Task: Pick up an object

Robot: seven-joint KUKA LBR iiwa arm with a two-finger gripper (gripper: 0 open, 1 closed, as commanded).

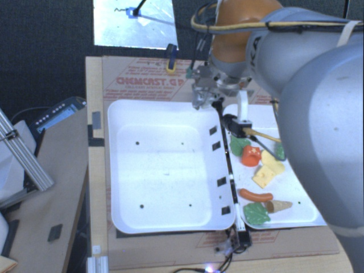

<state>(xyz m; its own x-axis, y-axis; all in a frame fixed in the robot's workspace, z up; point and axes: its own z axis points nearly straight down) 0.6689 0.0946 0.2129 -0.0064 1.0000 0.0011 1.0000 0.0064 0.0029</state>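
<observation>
My gripper (206, 99) hangs over the far edge of the bins, above the divider between the left bin (165, 169) and the right bin (301, 212). The right bin holds small toy foods: a red tomato (251, 156), a green piece (238, 146), a yellow cheese wedge (264, 176), a pale yellow block (274, 162), a reddish sausage (256, 196), a cone (279, 205) and a green leafy piece (256, 214). All of them lie nearer the camera than the gripper, apart from it. My arm hides the right part of that bin.
The bins rest on a cardboard sheet (142, 81) on the bench. A yellow-and-blue clip (170, 58) stands at the sheet's far edge. A metal rail (23, 158) and a grey device (57, 112) lie to the left, off the bench.
</observation>
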